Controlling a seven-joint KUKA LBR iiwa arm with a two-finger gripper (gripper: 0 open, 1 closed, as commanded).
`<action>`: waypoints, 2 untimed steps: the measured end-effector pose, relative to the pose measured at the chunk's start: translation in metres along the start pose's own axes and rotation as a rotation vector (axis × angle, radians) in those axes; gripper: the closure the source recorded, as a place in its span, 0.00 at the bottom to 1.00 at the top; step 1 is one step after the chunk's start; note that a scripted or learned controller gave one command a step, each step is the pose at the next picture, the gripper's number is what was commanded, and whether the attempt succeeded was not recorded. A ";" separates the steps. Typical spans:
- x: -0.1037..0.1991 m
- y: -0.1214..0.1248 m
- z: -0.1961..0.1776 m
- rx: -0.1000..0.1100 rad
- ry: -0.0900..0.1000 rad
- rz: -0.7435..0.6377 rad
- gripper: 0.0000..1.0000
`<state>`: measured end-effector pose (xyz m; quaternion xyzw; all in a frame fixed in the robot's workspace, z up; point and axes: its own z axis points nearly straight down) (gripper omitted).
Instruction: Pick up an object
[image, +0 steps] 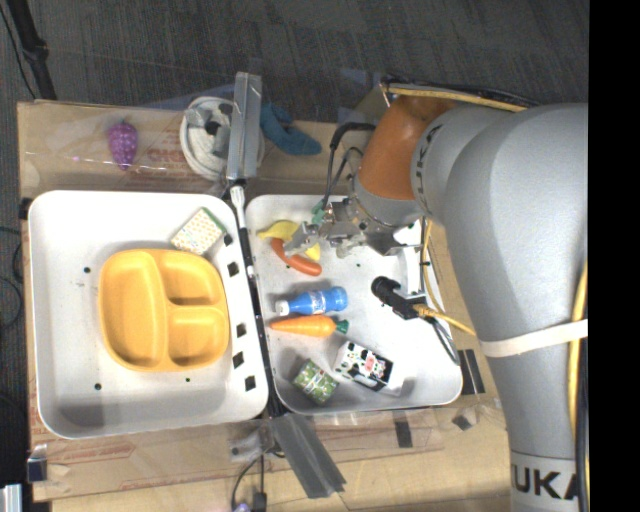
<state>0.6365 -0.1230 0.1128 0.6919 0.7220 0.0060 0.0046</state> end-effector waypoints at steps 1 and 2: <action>0.003 -0.004 0.021 0.020 0.001 -0.068 0.00; 0.004 -0.004 0.011 0.022 0.001 -0.072 1.00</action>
